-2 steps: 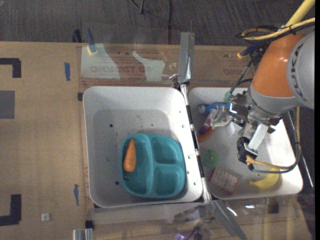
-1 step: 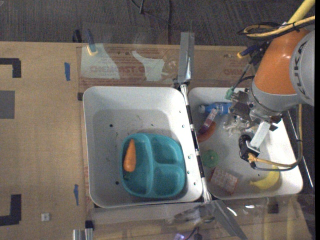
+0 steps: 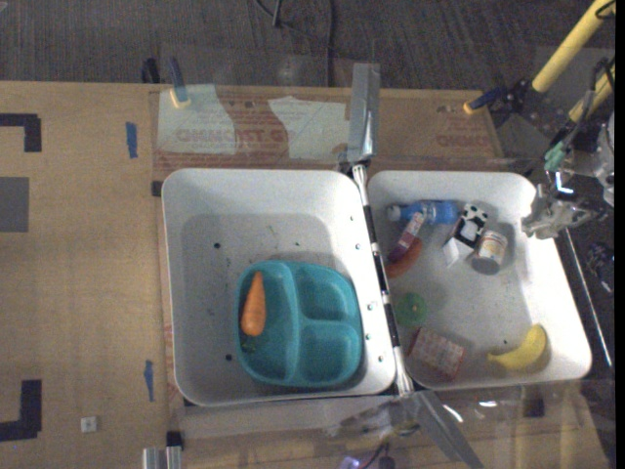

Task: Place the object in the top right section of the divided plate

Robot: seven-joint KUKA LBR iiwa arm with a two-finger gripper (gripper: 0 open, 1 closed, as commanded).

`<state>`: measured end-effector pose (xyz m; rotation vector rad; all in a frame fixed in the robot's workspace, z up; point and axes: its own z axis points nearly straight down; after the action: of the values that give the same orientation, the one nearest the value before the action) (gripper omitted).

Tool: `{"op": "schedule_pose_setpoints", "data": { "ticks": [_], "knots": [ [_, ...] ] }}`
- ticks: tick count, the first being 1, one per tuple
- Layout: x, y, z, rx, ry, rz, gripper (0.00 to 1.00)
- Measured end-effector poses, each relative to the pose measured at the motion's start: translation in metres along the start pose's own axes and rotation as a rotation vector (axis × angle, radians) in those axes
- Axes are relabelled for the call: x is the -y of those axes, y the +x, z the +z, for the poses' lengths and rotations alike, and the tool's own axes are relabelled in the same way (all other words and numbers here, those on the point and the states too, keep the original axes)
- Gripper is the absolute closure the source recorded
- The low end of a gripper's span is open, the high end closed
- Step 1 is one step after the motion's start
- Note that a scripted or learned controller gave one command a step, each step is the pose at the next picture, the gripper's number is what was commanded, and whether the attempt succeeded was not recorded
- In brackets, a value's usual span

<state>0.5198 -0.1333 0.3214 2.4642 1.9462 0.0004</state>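
Claw (image 3: 543,221) at right bin's (image 3: 576,360) far edge – can't tell open or shut. Can (image 3: 490,247) just left; plate (image 3: 337,360) w/ carrot (image 3: 253,303) far left.

- Even overhead light; the white bins (image 3: 195,203) glare brightly.
- Soft shadow lies inside the left bin's upper wall.
- Clear plastic sheet (image 3: 254,125) reflects pale sheen.
- The whole frame is slightly soft and grainy.

Divided plate (image 3: 327,345): teal. Carrot (image 3: 254,303): orange. Bins (image 3: 195,262): white. Banana (image 3: 522,350): yellow. Bottle (image 3: 430,211): blue. Round lid (image 3: 411,309): green. Small box (image 3: 437,351): reddish, patterned. Can (image 3: 490,247): silver top, tan label. Bench (image 3: 78,291): tan, with black corner marks and blue tape strips.
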Motion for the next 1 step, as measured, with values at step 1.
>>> {"op": "schedule_pose_setpoints", "data": {
  "ticks": [1],
  "knots": [
    [0.0219,-0.079,-0.0637,0.003,-0.005,-0.424,1.0]
  ]
}}
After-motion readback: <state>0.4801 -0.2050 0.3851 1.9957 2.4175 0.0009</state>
